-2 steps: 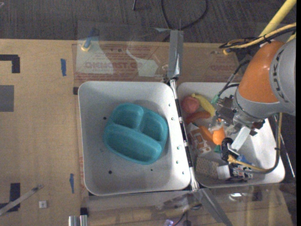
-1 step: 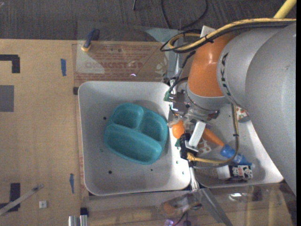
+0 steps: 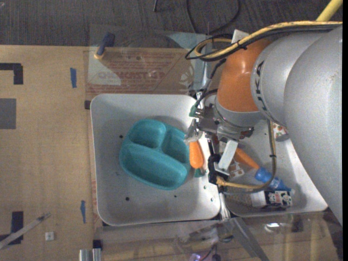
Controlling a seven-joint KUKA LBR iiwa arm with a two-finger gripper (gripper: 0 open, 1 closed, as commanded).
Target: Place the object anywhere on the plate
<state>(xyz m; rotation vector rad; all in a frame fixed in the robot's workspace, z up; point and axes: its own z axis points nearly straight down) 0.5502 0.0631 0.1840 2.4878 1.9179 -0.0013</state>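
From the overhead camera I see the grey arm (image 3: 304, 91) with its orange band reaching in from the right and covering much of the right-hand bin. Its two-finger gripper (image 3: 202, 145) sits over the seam between the two shallow white bins, just beside the right edge of the teal plastic divided plate (image 3: 152, 154).

The plate lies in the left white bin (image 3: 109, 200), roughly at its middle, tilted a little, with three compartments visible.

An orange carrot-shaped toy (image 3: 196, 154) stands upright at the gripper's tip, touching or nearly touching the plate's right rim. I cannot tell whether the tool is clamped on the carrot or has let it go; the wrist hardware hides that contact. I also cannot tell if the carrot rests on the plate or just beside it.

In the right white bin (image 3: 304, 200) I see a second orange piece (image 3: 247, 159) running toward a small blue object (image 3: 263, 174), and a small black-and-white carton (image 3: 277, 198) near the bin's lower edge.
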